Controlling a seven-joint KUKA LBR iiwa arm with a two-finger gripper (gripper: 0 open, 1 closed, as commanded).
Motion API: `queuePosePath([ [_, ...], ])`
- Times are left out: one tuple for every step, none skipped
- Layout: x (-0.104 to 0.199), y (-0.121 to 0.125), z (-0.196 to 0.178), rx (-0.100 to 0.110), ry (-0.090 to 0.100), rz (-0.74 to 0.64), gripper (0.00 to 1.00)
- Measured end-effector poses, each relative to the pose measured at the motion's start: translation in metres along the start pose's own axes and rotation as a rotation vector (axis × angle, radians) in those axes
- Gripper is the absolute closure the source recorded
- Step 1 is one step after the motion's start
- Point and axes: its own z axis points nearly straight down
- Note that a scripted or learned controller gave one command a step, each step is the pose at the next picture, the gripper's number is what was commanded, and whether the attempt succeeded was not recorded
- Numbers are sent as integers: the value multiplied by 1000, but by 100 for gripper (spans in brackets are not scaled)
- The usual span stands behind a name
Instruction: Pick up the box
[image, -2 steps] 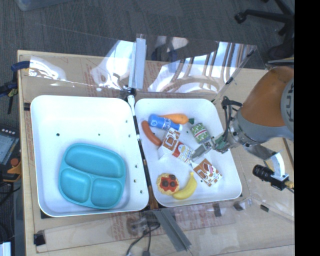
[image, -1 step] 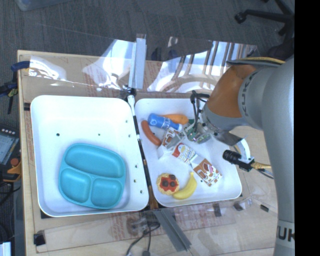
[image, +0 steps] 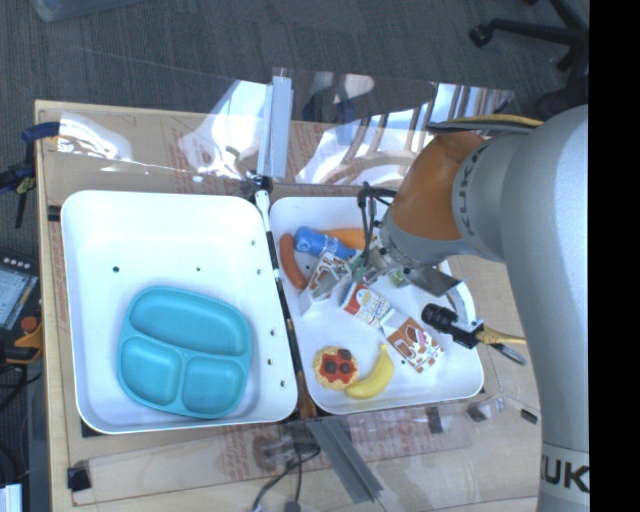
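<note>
- Camera view puts the box (image: 368, 303) mid right bin (image: 455, 385); I judge it light, thin card, easily crushed, best pinched across its short sides.
- Another carton (image: 414, 343) lies near.
- End effector (image: 385, 262) hovers just above; I cannot tell its opening.

Light: I see bright, even overhead light
Glare: strong on the clear sheet (image: 330, 120) behind both bins
Focus: slightly soft throughout

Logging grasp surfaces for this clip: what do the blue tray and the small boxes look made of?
Blue tray: seemingly moulded plastic, smooth, with a soft sheen and rounded compartments. Small boxes: probably printed cardboard or plastic replicas; flat printed faces and sharp edges, too small to tell more.
</note>
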Motion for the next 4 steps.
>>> queuePosePath([
  [11, 14, 0, -1, 0, -49, 0],
  [30, -37, -10, 3, 7, -36, 0],
  [22, 46, 0, -1, -2, -20, 0],
  [44, 7, -1, -4, -1, 33, 0],
])
